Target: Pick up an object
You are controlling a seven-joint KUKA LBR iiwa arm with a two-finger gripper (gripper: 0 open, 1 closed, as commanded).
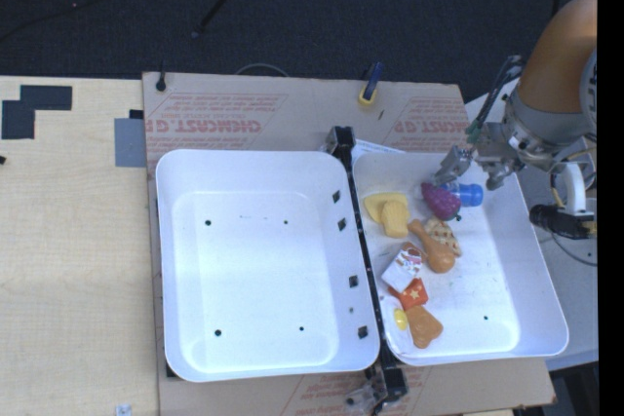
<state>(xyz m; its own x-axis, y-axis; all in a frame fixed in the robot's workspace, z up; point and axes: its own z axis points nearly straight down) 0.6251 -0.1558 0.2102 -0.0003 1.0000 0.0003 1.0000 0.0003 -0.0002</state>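
Observation:
My gripper (472, 172) hangs over the back of the right bin (531, 297), open, with nothing between its fingers. Just below it lie a small blue object (470, 195) and a purple toy (441, 201), side by side. Further forward in the same bin are a yellow piece (388, 212), a tan pretzel-like toy (436, 245), a white and red carton (404, 271), and an orange piece (422, 325) with a small yellow bit (400, 317) beside it.
The left bin (175, 209) lies beside the right one, with a black-clipped divider (353, 239) where they meet. Both rest on a cardboard sheet (244, 112). A blue and yellow clamp (370, 85) is at the back edge.

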